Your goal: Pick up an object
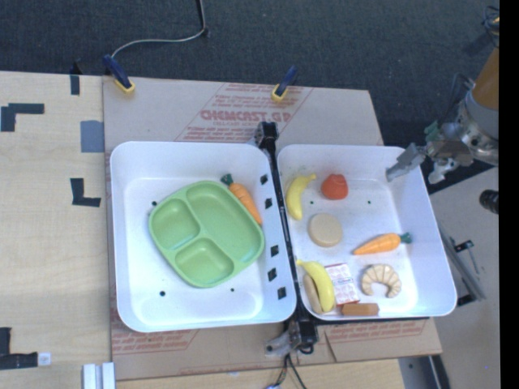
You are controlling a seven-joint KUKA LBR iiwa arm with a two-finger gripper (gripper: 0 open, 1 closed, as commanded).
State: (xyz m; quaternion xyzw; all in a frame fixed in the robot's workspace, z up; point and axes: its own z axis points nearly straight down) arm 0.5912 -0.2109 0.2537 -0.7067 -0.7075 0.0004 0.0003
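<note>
The gripper (413,159) hangs over the far right rim of the right bin (422,217), and whether it is wide or narrow I cannot tell. It holds nothing that can be seen.

Nearest to it, just inside the bin on its left, lies a red tomato (334,186), and beyond that a yellow banana (297,194). Toward the near side from the gripper sit a round tan biscuit (326,230) and an orange carrot (379,244). Farther along that way lie a croissant (381,279), a small packet (340,283), a second banana (319,283) and a brown sausage (359,309).

Well to the gripper's left, the left bin (138,241) holds a green divided plate (206,233), with another carrot (244,201) at its far edge.
</note>
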